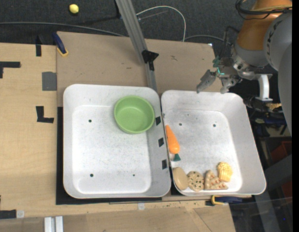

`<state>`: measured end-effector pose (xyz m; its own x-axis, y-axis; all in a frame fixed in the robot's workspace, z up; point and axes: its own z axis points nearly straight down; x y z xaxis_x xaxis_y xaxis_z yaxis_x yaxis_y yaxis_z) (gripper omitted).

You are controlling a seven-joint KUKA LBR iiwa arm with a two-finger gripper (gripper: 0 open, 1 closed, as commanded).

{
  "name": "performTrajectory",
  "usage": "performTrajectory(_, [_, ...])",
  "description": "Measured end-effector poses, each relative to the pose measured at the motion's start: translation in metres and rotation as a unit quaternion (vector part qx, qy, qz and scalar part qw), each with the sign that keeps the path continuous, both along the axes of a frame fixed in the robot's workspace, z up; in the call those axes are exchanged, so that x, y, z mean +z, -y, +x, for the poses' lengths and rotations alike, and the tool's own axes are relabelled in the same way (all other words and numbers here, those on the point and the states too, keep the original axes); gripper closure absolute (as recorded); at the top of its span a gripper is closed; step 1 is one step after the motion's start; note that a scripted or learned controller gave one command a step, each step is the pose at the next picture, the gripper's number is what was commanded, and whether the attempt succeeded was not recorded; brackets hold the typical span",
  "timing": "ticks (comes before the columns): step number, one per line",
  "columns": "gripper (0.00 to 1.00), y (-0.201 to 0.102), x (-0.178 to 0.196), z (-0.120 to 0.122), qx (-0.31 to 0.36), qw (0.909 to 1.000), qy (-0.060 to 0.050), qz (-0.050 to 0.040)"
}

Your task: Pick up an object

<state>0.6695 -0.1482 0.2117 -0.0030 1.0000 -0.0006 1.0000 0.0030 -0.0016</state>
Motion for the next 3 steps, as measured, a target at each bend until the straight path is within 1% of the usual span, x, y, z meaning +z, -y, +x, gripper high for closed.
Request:
performTrajectory(1, [0.00, 0.000, 0.000, 0.000, 0.000, 1.0000, 0.000, -0.0003])
performTrajectory(2, [0.00, -0.007, -0.060, -0.007, 0.000, 1.0000, -0.003, 0.0005])
performTrajectory(3, [0.00, -0.005, -0.106, -0.012, 0.000, 1.0000, -0.002, -0.0001])
